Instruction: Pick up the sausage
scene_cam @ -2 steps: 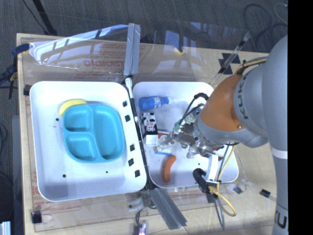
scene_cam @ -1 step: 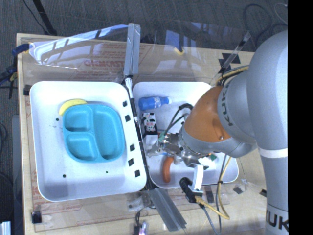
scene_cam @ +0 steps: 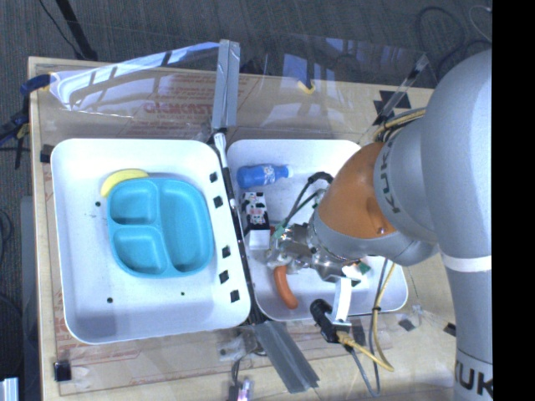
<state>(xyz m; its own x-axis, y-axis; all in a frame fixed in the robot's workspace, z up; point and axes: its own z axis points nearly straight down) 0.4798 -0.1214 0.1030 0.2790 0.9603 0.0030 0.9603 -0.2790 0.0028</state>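
The sausage [scene_cam: 287,291] is orange-red and lies in the right bin [scene_cam: 334,150] near its front wall, pointing roughly front to back. My gripper [scene_cam: 283,255] hangs low in this bin, right above the sausage's far end and about touching it. The grey wrist with its orange band [scene_cam: 355,203] covers the bin's right half. From this angle I cannot make out whether anything sits in the gripper.
A blue bottle [scene_cam: 262,175] lies at the back of the right bin, with a small black-and-white item [scene_cam: 253,208] just in front of it. The left bin [scene_cam: 79,249] holds a blue divided plate [scene_cam: 160,226] and a yellow object [scene_cam: 123,178] at its far edge.
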